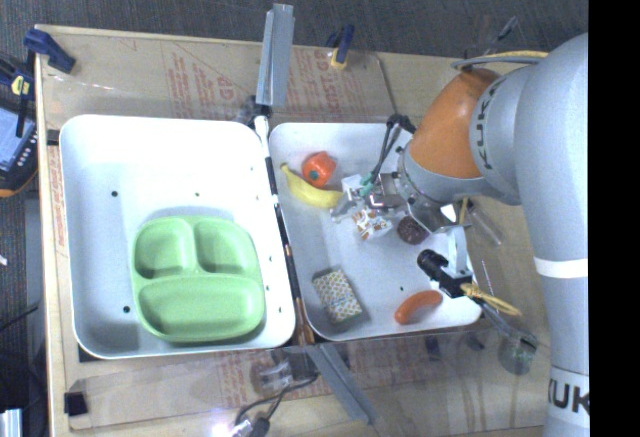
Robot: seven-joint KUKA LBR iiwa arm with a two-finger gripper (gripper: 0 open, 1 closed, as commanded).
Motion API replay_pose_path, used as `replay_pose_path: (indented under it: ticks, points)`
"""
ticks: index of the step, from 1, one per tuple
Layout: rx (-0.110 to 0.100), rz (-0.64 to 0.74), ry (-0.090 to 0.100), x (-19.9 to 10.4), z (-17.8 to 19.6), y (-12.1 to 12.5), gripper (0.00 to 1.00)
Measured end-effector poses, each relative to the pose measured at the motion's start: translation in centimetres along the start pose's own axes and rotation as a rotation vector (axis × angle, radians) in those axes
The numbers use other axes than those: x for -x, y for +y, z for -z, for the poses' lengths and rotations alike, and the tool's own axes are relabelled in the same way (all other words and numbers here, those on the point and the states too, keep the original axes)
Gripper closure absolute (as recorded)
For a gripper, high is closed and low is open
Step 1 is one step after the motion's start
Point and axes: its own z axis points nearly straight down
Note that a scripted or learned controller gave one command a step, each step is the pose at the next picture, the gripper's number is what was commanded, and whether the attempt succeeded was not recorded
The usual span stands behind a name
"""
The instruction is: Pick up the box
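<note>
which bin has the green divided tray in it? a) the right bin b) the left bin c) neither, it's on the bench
b: the green divided tray lies flat inside the left bin, while the right bin holds the box and banana.
</note>
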Motion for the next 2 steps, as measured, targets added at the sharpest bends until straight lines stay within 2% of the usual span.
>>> replay_pose_path:
  ticks: [1, 2]
  points:
    - [-0.038, 0.162, 0.015, 2.5, 5.6, 1.6, 0.0]
    - [-0.018, 0.083, 0.008, -3.5, 0.0, 4.4, 0.0]
